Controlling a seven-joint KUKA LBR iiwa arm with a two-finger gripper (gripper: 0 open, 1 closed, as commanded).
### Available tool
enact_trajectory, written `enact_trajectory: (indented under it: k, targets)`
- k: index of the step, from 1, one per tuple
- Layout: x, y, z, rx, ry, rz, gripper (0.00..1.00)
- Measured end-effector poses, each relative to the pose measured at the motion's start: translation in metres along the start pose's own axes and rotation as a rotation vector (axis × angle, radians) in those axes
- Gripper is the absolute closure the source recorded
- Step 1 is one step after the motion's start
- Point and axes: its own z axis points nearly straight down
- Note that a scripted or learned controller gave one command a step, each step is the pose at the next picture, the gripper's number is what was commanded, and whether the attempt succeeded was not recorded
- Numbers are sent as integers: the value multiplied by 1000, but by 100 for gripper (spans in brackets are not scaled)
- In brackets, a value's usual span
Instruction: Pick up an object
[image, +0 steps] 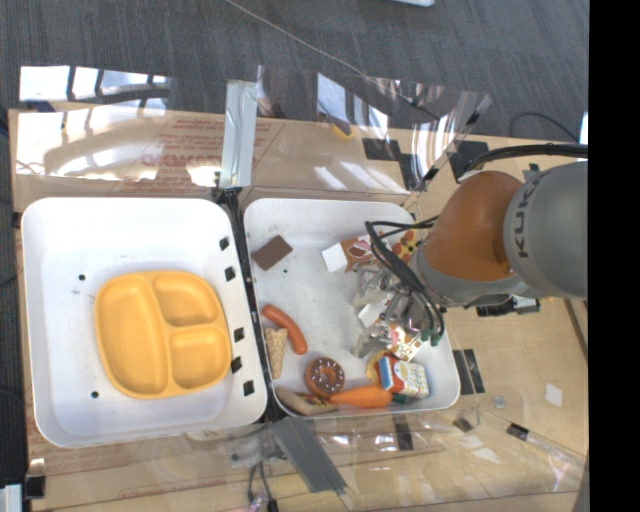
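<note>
My gripper (372, 318) hangs low over the right side of the right bin (300, 225), reaching in from the right under the grey arm with the orange band (478, 235). Toy food lies scattered around it. A small carton with a fruit print (403, 378) sits just below it, and beside that an orange carrot (360, 397). A chocolate donut (325, 376), a red sausage (285, 328) and a waffle cone (275, 350) lie to its left. Above it rest a white block (335, 257) and an orange-printed packet (360, 250). A brown square (271, 251) lies at the upper left.
The left bin (60, 230) holds a yellow divided plate (160, 332). A black divider (240, 290) separates the two bins. Cables (395, 262) loop off the wrist above the gripper. Clear plastic walls (350, 110) rise behind the bins.
</note>
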Motion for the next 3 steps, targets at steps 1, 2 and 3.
enact_trajectory:
  k: [1,2,3]
  targets:
    - [51,59,4,-2,10,-59,0]
    - [27,1,-75,2,-3,-90,0]
    - [-4,0,2,0,4,-76,0]
